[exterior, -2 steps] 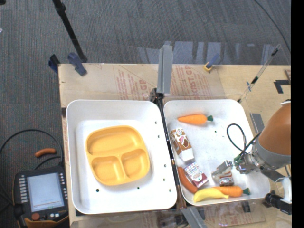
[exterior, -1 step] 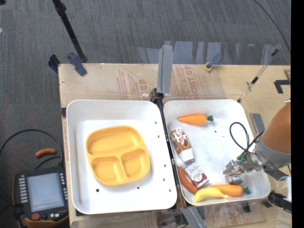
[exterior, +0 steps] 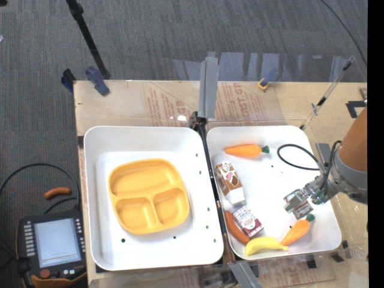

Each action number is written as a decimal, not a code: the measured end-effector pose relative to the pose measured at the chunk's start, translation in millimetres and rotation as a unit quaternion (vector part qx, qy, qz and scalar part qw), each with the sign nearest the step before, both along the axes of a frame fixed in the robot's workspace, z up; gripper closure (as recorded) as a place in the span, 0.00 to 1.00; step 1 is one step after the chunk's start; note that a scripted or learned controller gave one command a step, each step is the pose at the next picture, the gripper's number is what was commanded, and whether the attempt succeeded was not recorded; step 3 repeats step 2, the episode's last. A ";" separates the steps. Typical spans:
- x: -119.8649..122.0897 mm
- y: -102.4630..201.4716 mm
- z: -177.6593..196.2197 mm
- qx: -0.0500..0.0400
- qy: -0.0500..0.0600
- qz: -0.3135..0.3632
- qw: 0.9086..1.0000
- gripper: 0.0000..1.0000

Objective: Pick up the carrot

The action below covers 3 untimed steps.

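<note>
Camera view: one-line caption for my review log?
Gripper hovers above a carrot in the right bin; second carrot lies farther back.

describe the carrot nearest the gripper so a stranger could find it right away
Look in the right bin, at its near right corner. The carrot lies tilted there, just below the gripper, beside a banana. Another carrot lies flat by the far wall.

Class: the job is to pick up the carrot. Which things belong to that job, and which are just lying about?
Job: carrot; second carrot; end effector.

Lying about: banana; sausage; two cartons; yellow tray.
</note>
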<state>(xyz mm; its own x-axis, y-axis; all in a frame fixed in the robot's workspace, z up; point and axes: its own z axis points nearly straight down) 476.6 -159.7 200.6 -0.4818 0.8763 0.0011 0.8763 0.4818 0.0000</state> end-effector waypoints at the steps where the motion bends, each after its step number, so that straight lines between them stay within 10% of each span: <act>1: 0.7 0.8 8.5 0.000 -0.001 0.149 0.989 1.00; 2: 0.6 -4.1 5.4 0.000 -0.001 0.323 0.947 1.00; 3: 0.6 -4.1 5.4 0.000 -0.001 0.323 0.947 1.00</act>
